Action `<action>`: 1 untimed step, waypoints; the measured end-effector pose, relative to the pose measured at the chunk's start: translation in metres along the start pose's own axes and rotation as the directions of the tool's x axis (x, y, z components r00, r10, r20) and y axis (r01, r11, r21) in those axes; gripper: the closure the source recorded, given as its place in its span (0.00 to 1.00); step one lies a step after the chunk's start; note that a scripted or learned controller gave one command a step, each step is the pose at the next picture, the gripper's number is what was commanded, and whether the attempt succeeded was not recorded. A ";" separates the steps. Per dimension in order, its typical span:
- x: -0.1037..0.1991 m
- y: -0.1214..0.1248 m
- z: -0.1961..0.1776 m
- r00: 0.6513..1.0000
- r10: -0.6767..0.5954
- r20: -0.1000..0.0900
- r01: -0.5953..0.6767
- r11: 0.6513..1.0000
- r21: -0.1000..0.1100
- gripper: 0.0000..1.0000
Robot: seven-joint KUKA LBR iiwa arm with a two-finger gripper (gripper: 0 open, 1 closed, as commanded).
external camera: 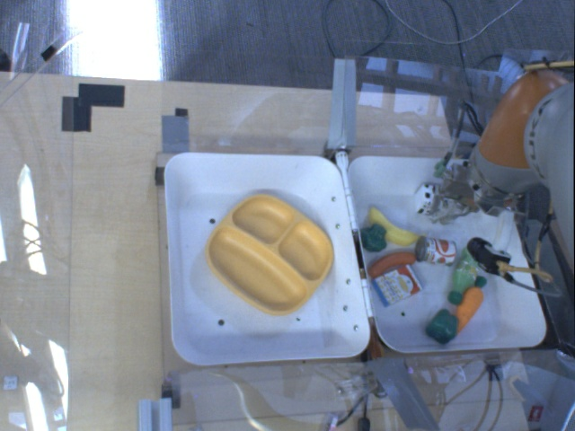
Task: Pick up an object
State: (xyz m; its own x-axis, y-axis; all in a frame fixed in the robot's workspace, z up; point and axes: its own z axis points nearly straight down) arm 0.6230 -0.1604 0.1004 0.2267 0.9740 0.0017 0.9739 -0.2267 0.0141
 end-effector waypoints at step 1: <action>0.000 0.000 0.000 1.000 -0.001 0.000 0.001 1.000 0.000 0.00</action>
State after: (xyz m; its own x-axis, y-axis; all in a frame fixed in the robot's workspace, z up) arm 0.6229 -0.1603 0.1004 0.2262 0.9741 0.0015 0.9740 -0.2262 0.0140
